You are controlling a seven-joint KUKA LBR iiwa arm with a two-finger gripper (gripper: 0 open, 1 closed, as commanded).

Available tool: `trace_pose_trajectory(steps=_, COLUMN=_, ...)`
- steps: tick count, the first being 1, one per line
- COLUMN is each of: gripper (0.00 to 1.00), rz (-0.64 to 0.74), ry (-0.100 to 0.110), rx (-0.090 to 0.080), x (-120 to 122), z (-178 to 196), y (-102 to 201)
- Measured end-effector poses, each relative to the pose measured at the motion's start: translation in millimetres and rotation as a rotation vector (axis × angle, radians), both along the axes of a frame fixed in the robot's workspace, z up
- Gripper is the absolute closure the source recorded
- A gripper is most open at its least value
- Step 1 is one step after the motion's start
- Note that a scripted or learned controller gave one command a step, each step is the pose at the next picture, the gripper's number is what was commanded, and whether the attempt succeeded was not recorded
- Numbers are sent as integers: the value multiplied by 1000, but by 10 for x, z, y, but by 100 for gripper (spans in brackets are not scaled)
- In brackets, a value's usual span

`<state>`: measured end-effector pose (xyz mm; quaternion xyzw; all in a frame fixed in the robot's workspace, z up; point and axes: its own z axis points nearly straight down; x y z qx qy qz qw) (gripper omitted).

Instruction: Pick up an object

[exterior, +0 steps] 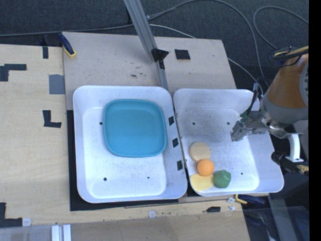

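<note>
Currently: gripper over right bin, finger state undeterminable; orange ball, green object, beige disc and yellow piece clustered near front-left corner; blue plate in left bin

- Bench: pale wood boards, speckled with dark marks, dark tape patches on the left part.
- Left white bin sits on the bench over a dark mat.
- Right white bin just beside it, rims touching.
- Yellow-and-blue clamp at the far left corner of the board.
- Grey metal bar slants in from the far edge.
</note>
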<state>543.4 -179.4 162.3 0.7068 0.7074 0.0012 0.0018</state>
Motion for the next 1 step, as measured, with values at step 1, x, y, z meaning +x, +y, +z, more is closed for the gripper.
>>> trace_pose_trajectory(steps=1, gripper=100, rz=0, ry=1, rx=0, x=-15, z=608, y=31)
